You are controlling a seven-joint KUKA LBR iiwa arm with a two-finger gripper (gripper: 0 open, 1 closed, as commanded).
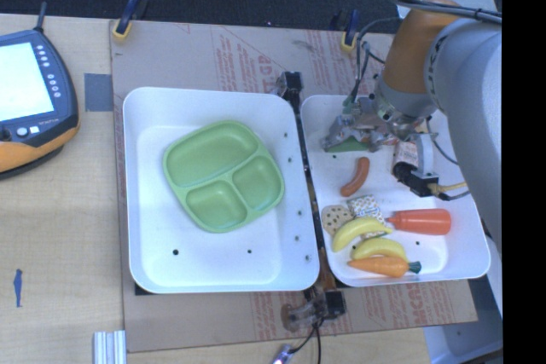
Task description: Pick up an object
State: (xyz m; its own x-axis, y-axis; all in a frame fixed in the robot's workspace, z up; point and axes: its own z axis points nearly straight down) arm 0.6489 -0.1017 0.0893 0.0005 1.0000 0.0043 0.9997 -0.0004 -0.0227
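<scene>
In the camera view my gripper (pixel 351 138) hangs low over the far part of the right bin (pixel 456 264), fingers pointing left. A thin dark green piece (pixel 345 147) lies right under the fingertips. A brown sausage (pixel 356 176) lies just in front of the gripper. Nearer the front lie a red bottle-shaped toy (pixel 420 222), two yellow bananas (pixel 368 238), a carrot (pixel 381 266), a spotted white piece (pixel 365 206) and a tan cookie (pixel 334 217).
The left bin (pixel 153 260) holds a green three-compartment plate (pixel 223 175). A teach pendant (pixel 30 102) lies on the bench at far left. Clamps (pixel 125 17) pin the cardboard sheet at the back edge.
</scene>
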